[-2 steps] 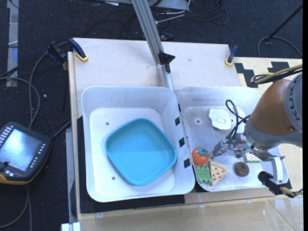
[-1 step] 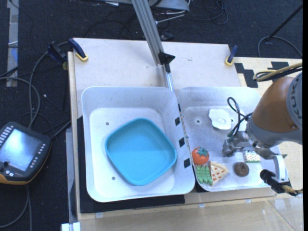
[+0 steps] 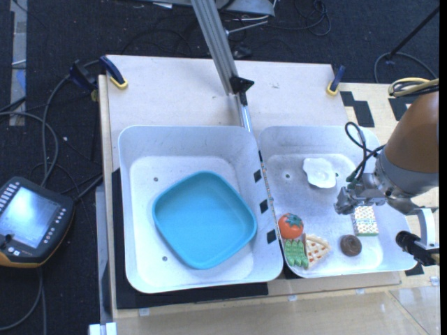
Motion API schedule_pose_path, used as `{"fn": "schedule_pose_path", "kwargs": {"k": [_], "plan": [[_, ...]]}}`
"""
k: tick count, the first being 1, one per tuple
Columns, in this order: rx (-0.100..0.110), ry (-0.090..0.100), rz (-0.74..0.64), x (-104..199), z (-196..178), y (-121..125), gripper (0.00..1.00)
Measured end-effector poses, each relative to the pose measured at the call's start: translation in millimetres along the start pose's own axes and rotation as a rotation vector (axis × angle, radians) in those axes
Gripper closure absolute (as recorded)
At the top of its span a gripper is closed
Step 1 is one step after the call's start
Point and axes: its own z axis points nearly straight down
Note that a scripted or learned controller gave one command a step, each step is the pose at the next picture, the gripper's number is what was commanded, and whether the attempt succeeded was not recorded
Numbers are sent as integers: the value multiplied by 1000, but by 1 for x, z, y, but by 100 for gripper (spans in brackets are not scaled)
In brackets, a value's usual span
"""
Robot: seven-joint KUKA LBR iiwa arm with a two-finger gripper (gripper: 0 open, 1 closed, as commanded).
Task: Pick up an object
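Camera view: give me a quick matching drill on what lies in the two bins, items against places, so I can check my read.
Items:
1. blue tray
2. toy tomato
3. brown round piece
4. white piece

Places:
A. right bin, far half, near its middle
B. left bin, taking up most of its floor
C. right bin, near edge, right of the pizza slice
D. right bin, by the wall shared with the left bin

Pairs: 1-B, 2-D, 3-C, 4-A
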Motion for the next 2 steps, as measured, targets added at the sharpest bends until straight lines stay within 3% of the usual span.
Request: {"fn": "schedule_pose_path", "kwargs": {"k": [1,2], "plan": [[1,0,0,-7,-50,-7,100],[3,1,0,-7,-62,-6,100]]}}
